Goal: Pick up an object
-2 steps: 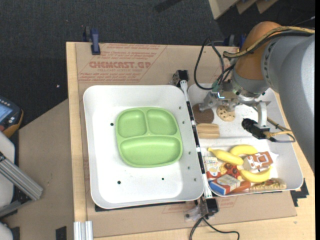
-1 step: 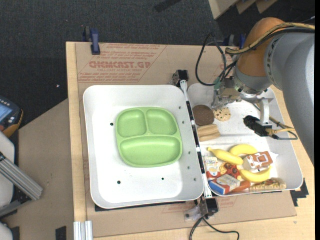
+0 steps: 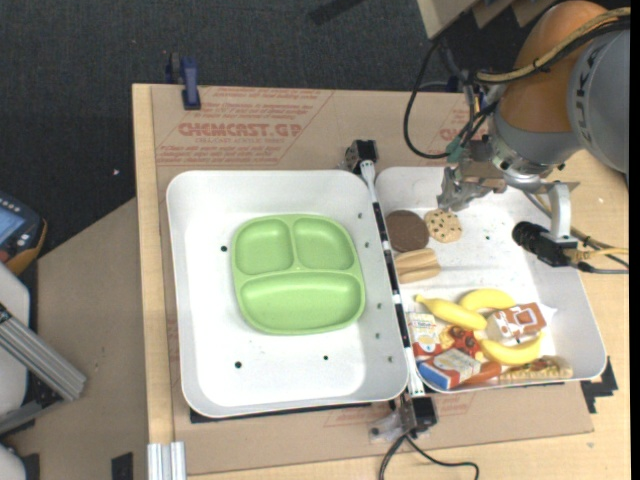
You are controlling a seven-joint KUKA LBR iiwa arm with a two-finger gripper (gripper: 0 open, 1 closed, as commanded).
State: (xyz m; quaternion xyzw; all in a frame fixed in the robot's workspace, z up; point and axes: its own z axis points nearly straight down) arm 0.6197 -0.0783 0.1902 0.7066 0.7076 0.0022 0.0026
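My gripper (image 3: 452, 198) hangs over the back of the right bin (image 3: 590, 313), just above and behind a chocolate-chip cookie (image 3: 444, 227) that lies on the bin floor. A dark brown round cookie (image 3: 406, 230) lies to its left. A tan wafer block (image 3: 417, 265) rests in front of that. Nearer the front lie two yellow bananas (image 3: 485, 313) and some colourful snack packets (image 3: 455, 353). Nothing is seen hanging from the gripper.
The left bin (image 3: 200, 348) bears a green divided plate (image 3: 297, 273). A dividing rail (image 3: 390, 268) runs between the bins. The arm's orange band (image 3: 555, 58) and cables sit over the back right corner.
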